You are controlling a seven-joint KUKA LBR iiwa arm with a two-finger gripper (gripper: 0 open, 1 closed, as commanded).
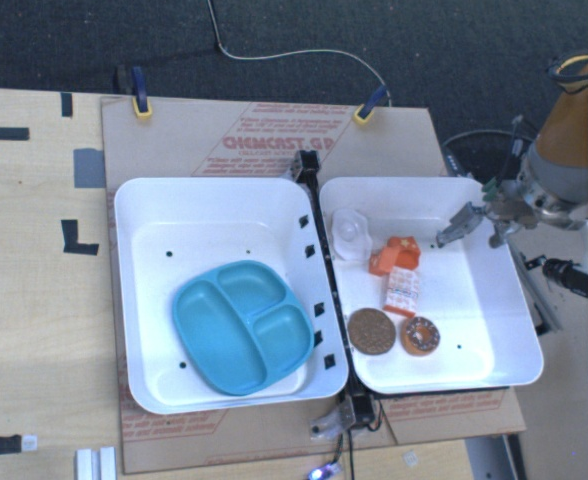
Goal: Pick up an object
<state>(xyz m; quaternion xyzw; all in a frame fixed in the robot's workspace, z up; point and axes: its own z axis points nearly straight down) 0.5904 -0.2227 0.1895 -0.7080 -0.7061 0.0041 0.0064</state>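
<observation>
On the table (34,298), the left bin (144,218) holds 1 blue divided plate (242,325) with 3 compartments; it lies in the lower middle of the bin, tilted a little, with its right edge near the wall between the bins.

The right bin (494,318) holds several small things in its left half. At the top there is a clear plastic cup (349,232), hard to make out against the white floor, so I cannot tell if it stands or lies. Just beside it to the right is an orange object (394,256), and its exact shape is not clear. Below it, touching or almost touching, lies a small white and red packet (403,291); its print is too small to read. Lower down there is a brown round cookie (372,331) and, just beside it on the right, a donut (420,335) with dark and orange colours.

The end effector (452,231) hangs over the upper right part of the right bin, pointing left toward the orange object but apart from it. Its 2 fingers look blurred and small, so I cannot tell how far open they are; nothing is seen between them. The arm (564,153) is cut off at the right edge.
</observation>
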